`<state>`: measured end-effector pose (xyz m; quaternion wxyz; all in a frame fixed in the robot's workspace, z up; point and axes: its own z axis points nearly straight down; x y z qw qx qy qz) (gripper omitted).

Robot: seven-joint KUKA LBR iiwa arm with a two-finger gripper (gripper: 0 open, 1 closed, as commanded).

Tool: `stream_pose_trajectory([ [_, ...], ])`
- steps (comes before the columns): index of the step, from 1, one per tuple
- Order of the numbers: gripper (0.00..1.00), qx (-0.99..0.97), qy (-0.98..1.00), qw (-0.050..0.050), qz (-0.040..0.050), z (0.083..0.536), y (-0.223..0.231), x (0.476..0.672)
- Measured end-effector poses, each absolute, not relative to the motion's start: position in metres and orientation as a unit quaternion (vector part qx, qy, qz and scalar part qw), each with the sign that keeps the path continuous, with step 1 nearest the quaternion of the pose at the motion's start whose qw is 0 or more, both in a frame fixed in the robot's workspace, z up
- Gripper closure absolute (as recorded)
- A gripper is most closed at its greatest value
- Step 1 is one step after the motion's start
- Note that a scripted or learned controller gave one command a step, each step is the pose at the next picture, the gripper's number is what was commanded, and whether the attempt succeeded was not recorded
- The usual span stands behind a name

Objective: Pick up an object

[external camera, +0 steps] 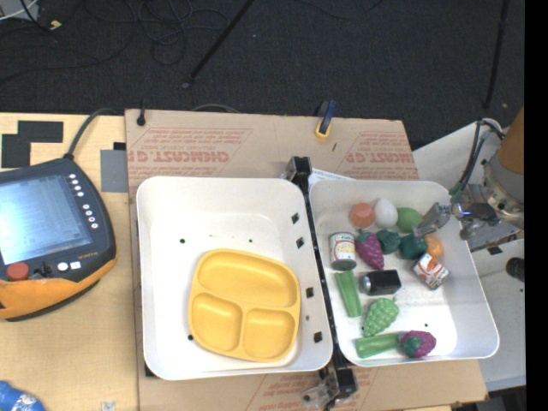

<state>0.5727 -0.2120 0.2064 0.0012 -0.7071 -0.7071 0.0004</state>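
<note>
Yellow tray (244, 306) lies in left bin (171, 221)

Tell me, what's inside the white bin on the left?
The left bin holds one yellow divided tray with three compartments, nothing in them. Small black marks dot the bin's floor. Whatever lies under the tray is covered.

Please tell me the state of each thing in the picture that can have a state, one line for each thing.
Gripper: above the right bin's upper right part, holding nothing visible.
Yellow tray: lying flat in the left bin, compartments bare.
Small can: lying on its side in the right bin.
White egg: resting among the toy food, untouched.
Black box: lying flat in the right bin.
Handheld screen: lit, on the bench to the left.
</note>
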Motion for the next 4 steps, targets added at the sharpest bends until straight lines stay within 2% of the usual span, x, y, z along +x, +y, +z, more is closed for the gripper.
stream_pose_trajectory([
  [1,0.0,-0.704,-0.71,0.001,-0.002,0.219,-0.126,0.605],
  [2,0.0,-0.708,-0.707,0.005,0.0031,0.114,-0.147,0.597],
  [3,1.0,-0.708,-0.706,0.002,0.0002,0.131,-0.148,0.599],
  [4,1.0,-0.705,-0.709,0.003,-0.0007,0.19,-0.056,0.552],
])
